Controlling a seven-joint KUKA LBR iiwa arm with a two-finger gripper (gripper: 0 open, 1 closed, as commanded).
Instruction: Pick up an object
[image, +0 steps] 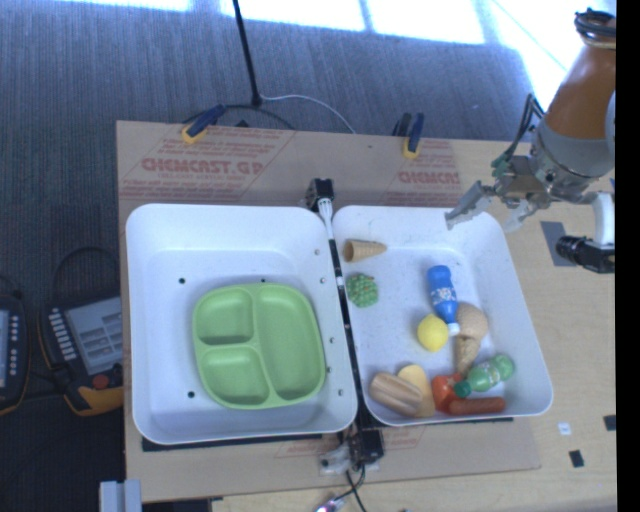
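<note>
My gripper (492, 212) hovers over the far right corner of the right bin (500, 250), open with nothing between its fingers. Below it in that bin lie a blue bottle (441, 291), a yellow lemon (432, 333) and a tan ice-cream cone (468, 336). Along the bin's near wall lie a bread roll (394, 393), a green bottle (487, 373), a red sausage (476, 406) and an orange-red piece (443, 388). A waffle cone (363, 249) and a green knobbly ball (361, 291) sit by the bin's left wall.
The left bin (160, 250) holds a green divided plate (260, 345). Two clamps (203, 122) (409, 138) grip the board's far edge. A black clip (321, 192) sits where the bins meet. A handheld controller (85, 340) lies left of the bench.
</note>
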